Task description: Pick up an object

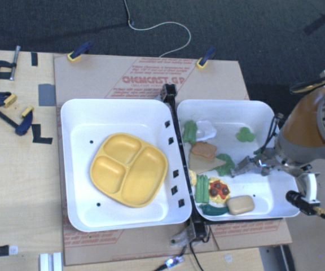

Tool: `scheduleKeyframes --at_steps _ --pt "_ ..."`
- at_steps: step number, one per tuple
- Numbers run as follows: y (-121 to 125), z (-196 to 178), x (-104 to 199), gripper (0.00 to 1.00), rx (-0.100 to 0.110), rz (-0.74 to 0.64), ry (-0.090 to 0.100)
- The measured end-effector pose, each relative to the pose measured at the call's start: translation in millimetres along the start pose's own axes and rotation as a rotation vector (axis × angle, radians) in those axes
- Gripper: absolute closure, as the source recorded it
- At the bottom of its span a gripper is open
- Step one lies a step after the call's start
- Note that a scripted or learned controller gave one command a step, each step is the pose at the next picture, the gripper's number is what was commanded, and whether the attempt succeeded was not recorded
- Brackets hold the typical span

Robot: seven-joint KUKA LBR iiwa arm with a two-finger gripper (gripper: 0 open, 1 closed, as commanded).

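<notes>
The right bin (264,113) holds several toy foods. These include a brown bread slice (203,150), a green leafy piece (225,164), a small green floret (244,134), a green pod (201,188), a yellow piece with red spots (219,189) and a tan bun (240,205). My gripper (242,167) hangs low over the middle of this bin, just right of the leafy piece and above the bun. I see nothing clearly held in it.
A yellow divided plate (130,168) lies in the left bin (72,151). A black divider with clips (176,151) runs between the bins. Clamps (1,97) lie on the bench at far left. A white cable (162,30) loops behind the bins.
</notes>
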State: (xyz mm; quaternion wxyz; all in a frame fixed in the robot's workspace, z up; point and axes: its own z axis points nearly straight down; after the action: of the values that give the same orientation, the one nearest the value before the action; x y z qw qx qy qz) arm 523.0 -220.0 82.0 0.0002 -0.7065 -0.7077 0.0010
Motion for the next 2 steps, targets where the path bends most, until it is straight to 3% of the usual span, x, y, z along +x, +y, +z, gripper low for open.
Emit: scheduleKeyframes --at_steps 1,2 --pt "1.1 -13.2 -0.7 1.00 -0.003 0.000 -0.002" --pt "1.9 -54.7 1.2 1.00 -0.002 0.001 0.001"
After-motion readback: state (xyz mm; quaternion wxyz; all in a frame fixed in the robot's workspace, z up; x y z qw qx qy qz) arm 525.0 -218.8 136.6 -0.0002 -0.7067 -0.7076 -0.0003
